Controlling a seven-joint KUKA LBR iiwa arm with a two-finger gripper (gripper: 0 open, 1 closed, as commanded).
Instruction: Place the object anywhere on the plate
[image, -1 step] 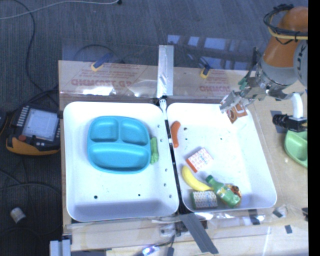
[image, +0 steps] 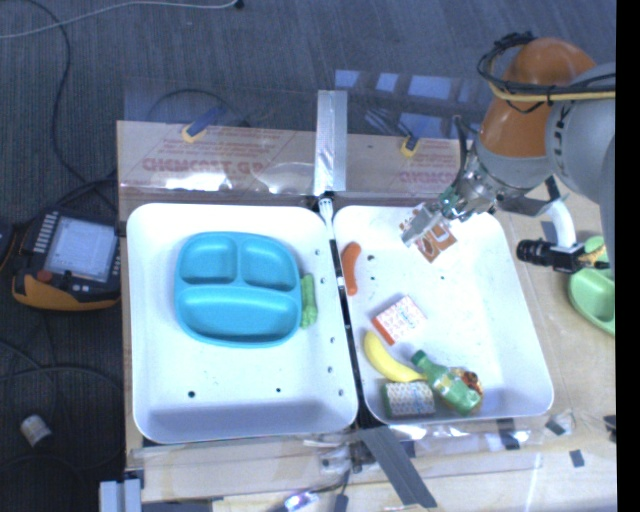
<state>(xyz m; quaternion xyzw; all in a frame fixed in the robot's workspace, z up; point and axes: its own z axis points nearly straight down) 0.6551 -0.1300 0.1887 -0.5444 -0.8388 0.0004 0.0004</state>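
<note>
One blue plate (image: 238, 287), one green pod (image: 308, 300) beside it; five items seen in right bin (image: 510, 300). End effector (image: 437, 228) state cannot be told.

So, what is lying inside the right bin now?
In the right bin: an orange sausage, a red-white box, a banana, a green bottle and a grey can. The gripper covers the bin's upper part.

Above the right bin (image: 520, 300), the gripper (image: 432, 233) is small and blurred. The arm (image: 560, 100) above it runs off the picture's right edge. Right of that bin, a green object (image: 597, 290) is cut by the same edge. At the bin's near wall, a green bottle (image: 447, 385) partly hides behind a patterned can (image: 405, 400).
</note>
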